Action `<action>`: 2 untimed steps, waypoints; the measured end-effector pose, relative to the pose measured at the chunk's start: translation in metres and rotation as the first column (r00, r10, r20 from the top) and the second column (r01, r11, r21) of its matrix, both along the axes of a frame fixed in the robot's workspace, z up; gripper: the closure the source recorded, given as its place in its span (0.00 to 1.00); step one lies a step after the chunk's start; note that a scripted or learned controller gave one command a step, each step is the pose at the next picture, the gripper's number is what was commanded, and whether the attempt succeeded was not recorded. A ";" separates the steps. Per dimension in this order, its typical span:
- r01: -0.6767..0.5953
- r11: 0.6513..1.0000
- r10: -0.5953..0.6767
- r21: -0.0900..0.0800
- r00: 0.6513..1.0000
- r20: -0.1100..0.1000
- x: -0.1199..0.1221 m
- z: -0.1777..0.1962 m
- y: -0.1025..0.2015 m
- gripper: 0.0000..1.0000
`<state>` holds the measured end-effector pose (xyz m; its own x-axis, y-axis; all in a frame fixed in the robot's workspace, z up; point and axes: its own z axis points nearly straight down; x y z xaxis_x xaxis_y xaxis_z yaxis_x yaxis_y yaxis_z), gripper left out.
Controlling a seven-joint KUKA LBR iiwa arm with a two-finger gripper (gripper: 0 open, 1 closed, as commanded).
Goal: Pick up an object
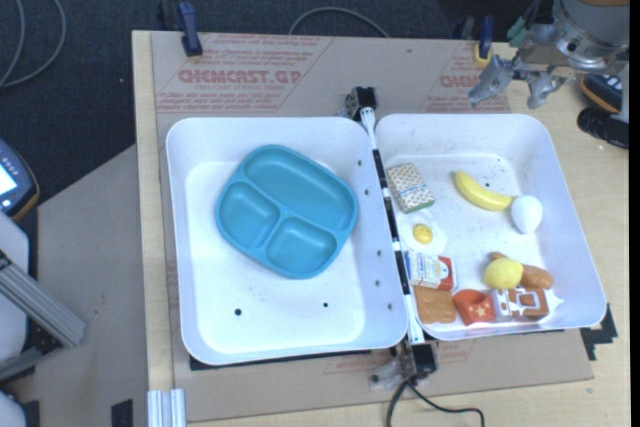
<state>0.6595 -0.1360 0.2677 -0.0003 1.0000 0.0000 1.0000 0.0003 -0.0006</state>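
A blue tray (287,210) lay in the left bin (190,215). In the right bin (560,205), the banana (481,192) looked light, stiff and smooth, best pinched across its middle. The gripper (516,81) hung spread and unladen above the far rim.

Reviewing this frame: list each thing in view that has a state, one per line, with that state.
gripper: fingers apart, holding nothing, above the bench beyond the right bin's far rim
blue plate: right side up, flat in the left bin
banana: lying loose in the right bin
white egg: lying beside the banana
fried egg: flat, yolk up
yellow lemon: resting among the packets at the near edge
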 end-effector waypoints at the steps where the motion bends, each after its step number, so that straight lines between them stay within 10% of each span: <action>1: 0.001 1.000 -0.001 0.001 1.000 -0.004 -0.025 -0.065 -0.008 0.00; 2: 0.001 1.000 -0.001 0.001 1.000 -0.004 -0.024 -0.188 -0.027 0.00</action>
<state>0.6356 -0.1632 0.0796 0.0011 1.0000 0.0009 1.0000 -0.0011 -0.0047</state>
